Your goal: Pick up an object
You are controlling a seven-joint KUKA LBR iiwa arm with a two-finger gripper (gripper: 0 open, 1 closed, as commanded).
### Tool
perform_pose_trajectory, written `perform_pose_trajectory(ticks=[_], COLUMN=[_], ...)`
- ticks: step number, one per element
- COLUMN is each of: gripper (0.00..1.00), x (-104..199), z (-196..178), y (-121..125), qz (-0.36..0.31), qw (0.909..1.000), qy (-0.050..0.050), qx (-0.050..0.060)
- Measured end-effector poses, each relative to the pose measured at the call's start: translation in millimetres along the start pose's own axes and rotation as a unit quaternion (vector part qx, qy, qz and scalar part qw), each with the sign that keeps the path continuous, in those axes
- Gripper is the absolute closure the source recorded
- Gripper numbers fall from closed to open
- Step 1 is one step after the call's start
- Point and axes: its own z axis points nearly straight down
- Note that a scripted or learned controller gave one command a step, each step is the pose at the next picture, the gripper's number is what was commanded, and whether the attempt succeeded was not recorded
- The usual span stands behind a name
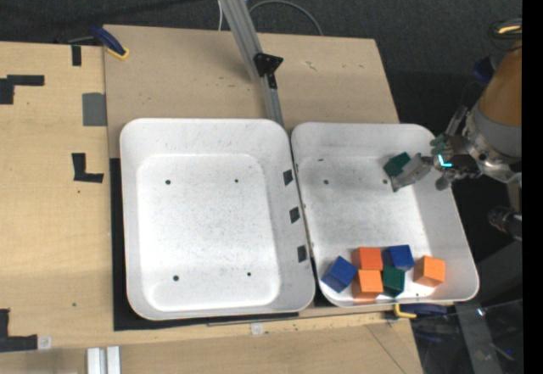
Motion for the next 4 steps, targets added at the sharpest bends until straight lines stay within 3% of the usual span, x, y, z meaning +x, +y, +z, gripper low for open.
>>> perform_pose_trajectory(ticks=[1, 3, 4], gripper=[0.00, 0.00, 0.00], x=[0, 1, 1], z=[-2, 123, 141], y=[1, -10, -11], qz=[-0.001, 0.000, 0.000], qw=[1.0000, 1.0000, 1.0000], qy=[-0.001, 0.000, -0.001], qx=[-0.002, 0.001, -0.001])
